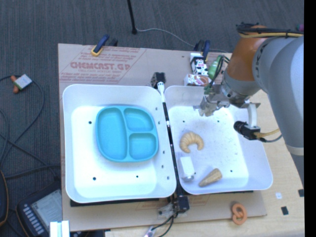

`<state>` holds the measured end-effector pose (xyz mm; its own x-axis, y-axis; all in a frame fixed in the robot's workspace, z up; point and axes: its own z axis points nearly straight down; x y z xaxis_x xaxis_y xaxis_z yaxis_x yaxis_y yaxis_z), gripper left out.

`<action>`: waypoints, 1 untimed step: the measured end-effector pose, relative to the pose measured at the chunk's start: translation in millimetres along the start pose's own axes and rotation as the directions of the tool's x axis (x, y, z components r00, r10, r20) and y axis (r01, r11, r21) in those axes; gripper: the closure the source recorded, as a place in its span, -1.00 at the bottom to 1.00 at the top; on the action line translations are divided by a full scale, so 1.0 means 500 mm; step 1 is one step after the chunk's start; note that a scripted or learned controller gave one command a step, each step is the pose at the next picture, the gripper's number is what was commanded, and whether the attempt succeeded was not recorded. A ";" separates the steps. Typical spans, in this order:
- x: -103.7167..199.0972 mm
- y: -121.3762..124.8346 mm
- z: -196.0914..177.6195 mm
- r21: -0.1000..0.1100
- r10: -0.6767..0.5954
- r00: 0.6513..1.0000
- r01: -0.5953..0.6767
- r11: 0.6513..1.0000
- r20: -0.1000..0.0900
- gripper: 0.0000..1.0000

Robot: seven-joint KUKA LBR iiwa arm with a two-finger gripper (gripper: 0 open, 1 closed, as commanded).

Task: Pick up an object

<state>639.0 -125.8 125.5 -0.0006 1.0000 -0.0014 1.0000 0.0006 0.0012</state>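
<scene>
A grey arm with an orange band (pixel 249 58) reaches in from three o'clock and hangs its claw (pixel 211 105) over the upper part of the right-hand shallow white bin (pixel 256 174); whether the claw is apart or together cannot be told from this angle, and nothing shows between its tips. Below it, near the bin's centre, lies a curved tan toy croissant (pixel 191 141), its arch toward twelve o'clock and both tips turned down toward six. Just beside it at six o'clock sits a small white rectangular block (pixel 187 166), long axis running twelve to six, close to the bin's left wall. A tan cone-shaped piece (pixel 210 177) lies toward the front edge, its long axis slanting from eight to two o'clock with the narrow tip at two. Open floor spreads from the croissant toward three o'clock. The left-hand white bin (pixel 74 181) carries a light-blue three-section plastic plate (pixel 126 133). An orange pretzel-shaped toy (pixel 239 213) rests on the cardboard-covered table (pixel 79 65), outside the bins at five o'clock.
</scene>
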 end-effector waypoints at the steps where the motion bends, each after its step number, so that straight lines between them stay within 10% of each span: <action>1: 0.130 -0.119 -0.118 0.002 -0.002 1.000 0.002 1.000 -0.002 1.00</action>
<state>579.1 -60.6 184.6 -0.0023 1.0000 0.0009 1.0000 0.0023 -0.0005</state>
